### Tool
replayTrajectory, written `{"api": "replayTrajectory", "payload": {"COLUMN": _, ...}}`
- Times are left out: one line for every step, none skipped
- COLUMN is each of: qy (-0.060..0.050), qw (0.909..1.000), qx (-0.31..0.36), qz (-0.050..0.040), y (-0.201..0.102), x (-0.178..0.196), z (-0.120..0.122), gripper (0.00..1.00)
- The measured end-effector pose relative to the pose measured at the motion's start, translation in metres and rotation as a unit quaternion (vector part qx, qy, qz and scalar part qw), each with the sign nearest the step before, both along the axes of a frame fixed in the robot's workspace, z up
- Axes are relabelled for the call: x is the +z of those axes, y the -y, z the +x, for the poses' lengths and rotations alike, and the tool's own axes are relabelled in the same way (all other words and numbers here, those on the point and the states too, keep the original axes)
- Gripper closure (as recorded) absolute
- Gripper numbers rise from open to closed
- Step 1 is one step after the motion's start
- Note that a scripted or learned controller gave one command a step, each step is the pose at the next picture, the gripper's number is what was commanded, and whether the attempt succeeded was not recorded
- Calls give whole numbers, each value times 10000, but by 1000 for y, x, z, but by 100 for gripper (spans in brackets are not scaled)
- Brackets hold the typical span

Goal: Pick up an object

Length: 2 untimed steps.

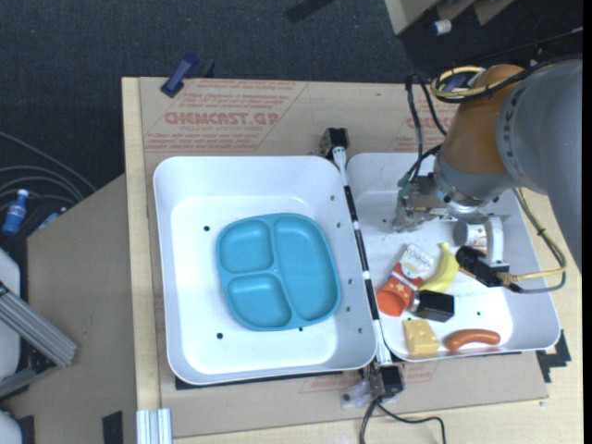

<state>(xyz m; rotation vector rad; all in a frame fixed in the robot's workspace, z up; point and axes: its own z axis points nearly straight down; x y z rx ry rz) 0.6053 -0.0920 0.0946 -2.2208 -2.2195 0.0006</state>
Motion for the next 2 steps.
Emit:
{"api": "replayTrajectory", "payload": {"qy": -1, "qw": 10000, "qx": 0, "qz": 0, "y": 0, "x": 0, "z": 0, "gripper": 0}}
{"api": "replayTrajectory", "payload": {"qy": 12, "qw": 10000, "qx": 8, "qz": -5, "y": 2, "x": -10, "z": 10, "gripper": 0}}
